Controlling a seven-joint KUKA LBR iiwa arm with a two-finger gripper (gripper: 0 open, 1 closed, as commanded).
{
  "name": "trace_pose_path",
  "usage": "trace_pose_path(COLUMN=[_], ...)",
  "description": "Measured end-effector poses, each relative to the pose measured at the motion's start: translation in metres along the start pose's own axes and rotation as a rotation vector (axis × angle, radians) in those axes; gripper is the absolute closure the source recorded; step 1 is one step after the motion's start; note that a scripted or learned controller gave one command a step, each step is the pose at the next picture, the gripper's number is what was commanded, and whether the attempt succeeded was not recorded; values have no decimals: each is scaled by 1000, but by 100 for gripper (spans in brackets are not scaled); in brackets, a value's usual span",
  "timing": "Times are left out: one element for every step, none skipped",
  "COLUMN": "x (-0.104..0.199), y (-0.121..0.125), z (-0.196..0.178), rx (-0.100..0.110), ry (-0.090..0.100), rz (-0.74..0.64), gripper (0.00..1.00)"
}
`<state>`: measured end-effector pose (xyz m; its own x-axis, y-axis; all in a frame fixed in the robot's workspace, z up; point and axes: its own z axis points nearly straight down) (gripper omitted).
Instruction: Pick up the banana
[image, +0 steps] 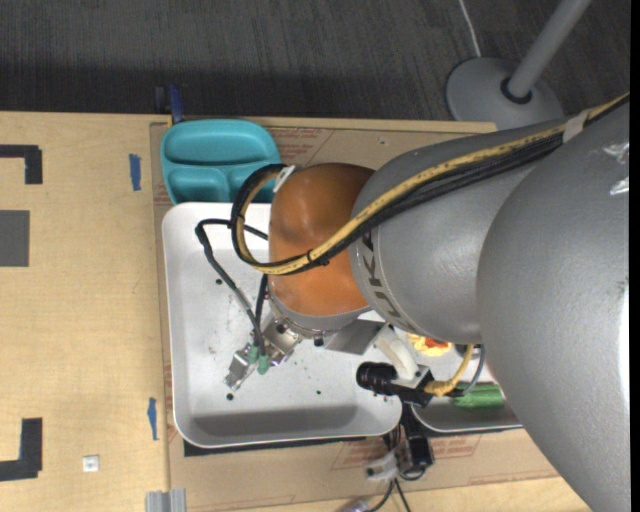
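Grey arm (520, 250): it takes up most of my feed, reaching in from the right, so a lot of the bench is hidden from me.
Orange band (310, 240): sits over the far middle of the left bin, black and yellow cables looping around it.
Metal two-finger gripper (243, 365): low over the near-middle of the left shallow white bin (190, 300), tilted toward the near left. I honestly can't tell if it's released or clenched, and I see nothing yellow in it.
Left bin floor: a few small dark specks (218, 282), no fruit that I can spot.
Banana: can't place it for sure. A small yellow-and-red patch (432, 346) peeks out under the arm over the right shallow white bin (470, 426). Could be it, could be some other toy.
Green object (480, 396): in the right bin, just near of that patch, mostly covered.
Teal plastic tray (215, 150): on the brown cardboard bench top (80, 300), touching the left bin's far edge.
Progress: my read is nothing's picked yet, so the grasp and the lift are both left to do.
Writing: part of some black lettering on the arm beside the band, too cut off to read. Faint reddish print on the cardboard at the far edge, also unreadable.
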<state>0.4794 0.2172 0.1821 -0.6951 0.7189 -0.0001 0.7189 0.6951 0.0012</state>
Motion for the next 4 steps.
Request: trace_pose_path(x=[0,1,-1,0], y=[0,1,-2,0], z=[94,42,96,86], rx=[0,0,2,-1], ry=[0,0,3,5], rz=[-102,266,459,459], gripper=[0,0,0,100])
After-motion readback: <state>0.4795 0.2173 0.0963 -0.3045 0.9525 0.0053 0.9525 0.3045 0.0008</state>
